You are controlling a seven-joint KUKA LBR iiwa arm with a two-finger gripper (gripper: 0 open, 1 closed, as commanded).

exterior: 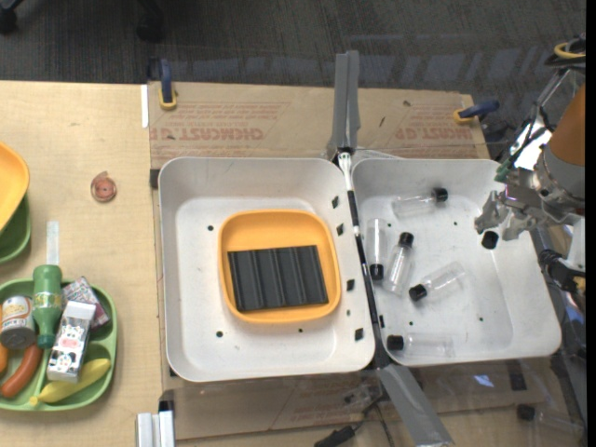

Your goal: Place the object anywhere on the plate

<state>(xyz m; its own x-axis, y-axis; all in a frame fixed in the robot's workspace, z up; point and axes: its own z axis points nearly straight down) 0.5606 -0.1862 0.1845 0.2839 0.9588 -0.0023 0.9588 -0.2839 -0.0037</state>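
An orange plate [277, 227] lies in the left white bin [186, 277]; its middle is a dark grey ribbed panel [279, 278]. Several clear vials with black caps lie scattered in the right white bin [484, 315]: one near the back [416, 202], one upright-looking near the middle [401, 255], one along the left wall [372, 242], one lying at a slant [440, 281], and one at the front [421, 345]. My gripper [501, 220] hangs over the right bin's right side. A small black cap-like spot [489, 240] sits just below it; I cannot tell what it is.
A metal divider post [345, 101] stands between the bins at the back. Cardboard [242, 124] lies behind the bins, with clamps at its corners. On the wooden bench to the left are a green tray of toy food [93, 380], a yellow bowl [9, 189] and a small pink ring [104, 188].
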